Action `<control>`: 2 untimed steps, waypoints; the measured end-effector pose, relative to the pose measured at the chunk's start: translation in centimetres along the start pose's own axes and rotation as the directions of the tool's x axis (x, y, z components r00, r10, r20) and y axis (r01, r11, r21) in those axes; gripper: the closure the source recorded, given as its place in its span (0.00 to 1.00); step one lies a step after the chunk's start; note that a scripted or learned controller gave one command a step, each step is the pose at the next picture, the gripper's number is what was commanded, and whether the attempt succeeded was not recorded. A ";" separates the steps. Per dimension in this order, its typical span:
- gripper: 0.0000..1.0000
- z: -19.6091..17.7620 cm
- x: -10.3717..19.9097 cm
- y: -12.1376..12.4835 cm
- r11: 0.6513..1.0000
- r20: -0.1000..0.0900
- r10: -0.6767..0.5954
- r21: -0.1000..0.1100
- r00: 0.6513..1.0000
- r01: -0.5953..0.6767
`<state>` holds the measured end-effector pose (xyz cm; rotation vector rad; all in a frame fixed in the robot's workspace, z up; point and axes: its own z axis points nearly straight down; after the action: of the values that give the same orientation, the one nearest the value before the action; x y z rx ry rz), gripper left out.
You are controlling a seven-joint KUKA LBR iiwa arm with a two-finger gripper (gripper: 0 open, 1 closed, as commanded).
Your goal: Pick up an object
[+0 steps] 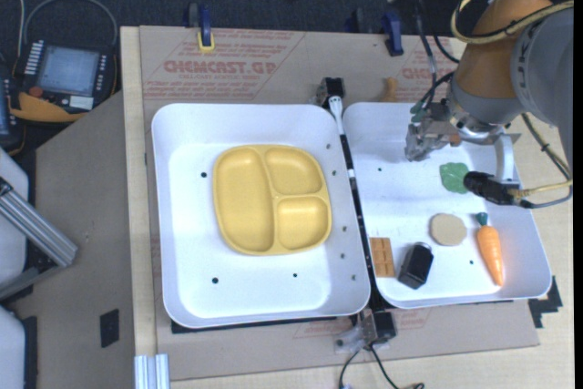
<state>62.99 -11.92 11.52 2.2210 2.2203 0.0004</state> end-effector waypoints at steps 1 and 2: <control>1.00 -6.5 0.0 0.3 1.000 0.001 -0.001 -0.007 1.000 0.001; 1.00 -9.9 0.0 0.4 1.000 0.001 -0.001 -0.004 1.000 0.001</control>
<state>63.37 -11.88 21.37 2.2175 2.2186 0.0045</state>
